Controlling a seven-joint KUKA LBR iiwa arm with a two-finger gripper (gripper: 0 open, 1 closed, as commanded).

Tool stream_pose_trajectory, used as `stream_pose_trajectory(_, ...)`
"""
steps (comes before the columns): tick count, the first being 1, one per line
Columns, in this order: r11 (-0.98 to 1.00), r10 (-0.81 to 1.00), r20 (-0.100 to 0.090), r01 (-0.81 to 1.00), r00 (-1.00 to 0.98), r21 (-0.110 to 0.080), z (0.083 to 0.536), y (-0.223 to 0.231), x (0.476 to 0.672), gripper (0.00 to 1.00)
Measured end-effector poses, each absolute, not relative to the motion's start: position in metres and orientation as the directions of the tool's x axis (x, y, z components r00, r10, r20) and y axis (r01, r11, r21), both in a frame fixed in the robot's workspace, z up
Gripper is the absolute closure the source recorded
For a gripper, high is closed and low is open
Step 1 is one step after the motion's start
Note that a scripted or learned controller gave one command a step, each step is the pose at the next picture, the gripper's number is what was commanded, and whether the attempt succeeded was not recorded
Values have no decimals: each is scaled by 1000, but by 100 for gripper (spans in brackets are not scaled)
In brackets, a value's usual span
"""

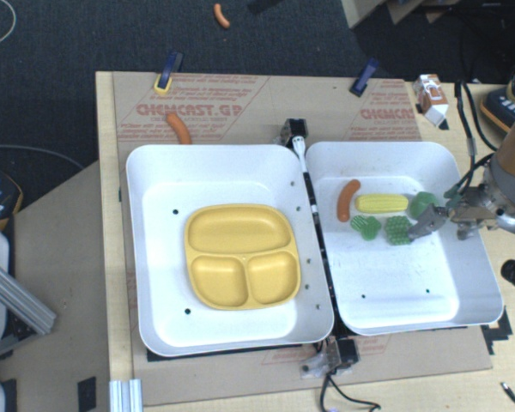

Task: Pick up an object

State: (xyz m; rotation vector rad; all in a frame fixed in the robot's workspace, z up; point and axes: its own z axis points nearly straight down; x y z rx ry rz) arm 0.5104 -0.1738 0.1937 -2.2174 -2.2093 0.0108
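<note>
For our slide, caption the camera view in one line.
Robot hand reaches toy vegetables in the right bin; yellow divided plate in the left.

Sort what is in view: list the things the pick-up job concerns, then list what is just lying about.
Job in hand:
gripper, low in the right bin
toy hot dog
toy corn cob
three green toy vegetables

Lying about:
yellow divided tray in the left bin
orange sausage on the board behind the bins
orange piece on the floor
</note>
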Motion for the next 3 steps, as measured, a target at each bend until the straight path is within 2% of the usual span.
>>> stream_pose_trajectory(1, 0, 1000, 0, 1000, 0, 0, 200, -174, 514, 0)
stream_pose_trajectory(2, 0, 1000, 3, 1000, 0, -8, 136, -173, 513, 0)
stream_pose_trajectory(3, 0, 1000, 3, 1000, 0, -7, 83, -172, 512, 0)
